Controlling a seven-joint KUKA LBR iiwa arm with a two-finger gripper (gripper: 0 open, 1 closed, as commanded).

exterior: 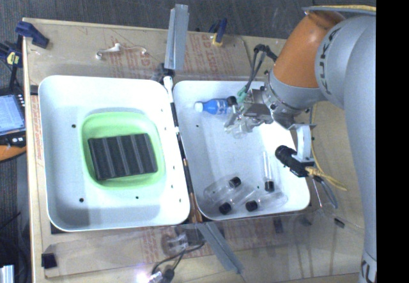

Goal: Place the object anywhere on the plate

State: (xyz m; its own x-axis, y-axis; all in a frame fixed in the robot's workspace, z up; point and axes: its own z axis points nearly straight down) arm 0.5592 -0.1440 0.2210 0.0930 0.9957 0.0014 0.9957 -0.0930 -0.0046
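Grey and bulky, the arm with its orange band fills the right side, reaching in over the right bin; its gripper hangs low over the upper part of that bin; whether its parts are spread or pressed together I cannot tell, since the wrist and clear plastic blur them; a clear bottle with a blue cap lies on its side just to the gripper's left, its body running in under the gripper, and whether it is pinched cannot be told; below the gripper, toward the bin's lower edge, lie several clear vials with black caps, bunched together, and a slim clear tube stands a little apart to their right; well to the gripper's left, in the left bin, sits the green plate, a dark ribbed block resting on its middle; the bottle is well apart from the plate, in the other bin.
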